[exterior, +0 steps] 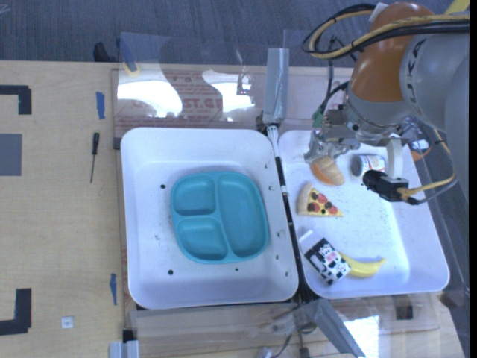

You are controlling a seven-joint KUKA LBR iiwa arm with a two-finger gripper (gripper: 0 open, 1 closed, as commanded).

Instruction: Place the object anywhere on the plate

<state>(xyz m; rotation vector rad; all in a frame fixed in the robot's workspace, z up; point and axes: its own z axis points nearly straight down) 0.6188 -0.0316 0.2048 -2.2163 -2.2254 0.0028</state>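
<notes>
A teal plate (220, 216) with three compartments lies in the middle of the left bin (141, 162). In the right bin (417, 259), my gripper (323, 154) hangs low at the far left corner, directly over a tan bread roll (329, 173) and touching or nearly touching its top. The gripper body hides the roll's upper part. A toy pizza slice (319, 202) lies just in front of the roll.
A yellow banana (365, 266) and a black-and-white patterned box (328, 259) sit at the right bin's near side. A small white can (370, 161) lies to the right of the roll, beside a black cable part. The bins' shared wall (282, 192) runs between gripper and plate.
</notes>
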